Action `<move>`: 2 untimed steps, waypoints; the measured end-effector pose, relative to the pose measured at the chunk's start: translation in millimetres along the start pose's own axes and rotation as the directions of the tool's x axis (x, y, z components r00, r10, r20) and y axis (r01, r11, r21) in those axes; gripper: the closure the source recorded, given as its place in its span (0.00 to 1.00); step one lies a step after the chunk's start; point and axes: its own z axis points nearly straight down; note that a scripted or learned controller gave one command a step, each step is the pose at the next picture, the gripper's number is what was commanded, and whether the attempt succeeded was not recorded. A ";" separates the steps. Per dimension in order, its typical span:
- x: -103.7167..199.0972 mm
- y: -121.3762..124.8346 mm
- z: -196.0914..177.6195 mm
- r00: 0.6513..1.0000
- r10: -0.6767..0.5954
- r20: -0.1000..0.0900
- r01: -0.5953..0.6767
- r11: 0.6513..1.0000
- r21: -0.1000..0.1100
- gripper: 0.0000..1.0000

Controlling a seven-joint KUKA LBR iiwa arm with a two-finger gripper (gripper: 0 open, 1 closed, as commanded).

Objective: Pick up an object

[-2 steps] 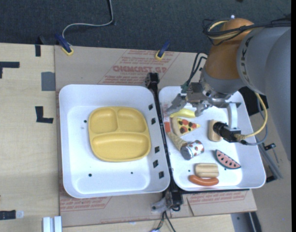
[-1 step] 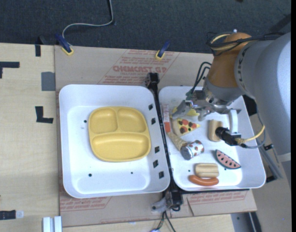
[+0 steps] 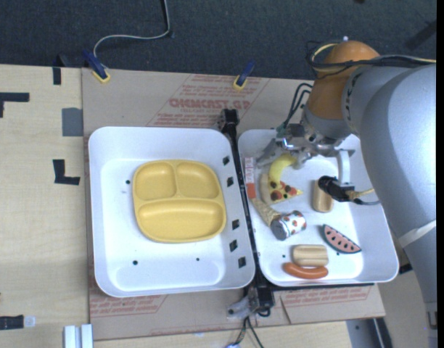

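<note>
Gripper point(image 3: 286, 154) hangs low in the right bin point(image 3: 374, 263), just above the banana point(image 3: 278, 170); jaw state cannot be told.

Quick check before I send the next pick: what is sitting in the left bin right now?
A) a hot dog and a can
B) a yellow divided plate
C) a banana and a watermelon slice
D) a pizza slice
B: the yellow divided plate lies in the left bin, while the toy foods such as the banana sit in the right bin.
</note>
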 end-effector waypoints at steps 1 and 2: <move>0.0 0.5 -10.3 1.000 -0.002 0.003 0.002 1.000 -0.002 1.00; 56.0 -57.9 -99.2 1.000 -0.001 -0.001 0.001 1.000 0.000 1.00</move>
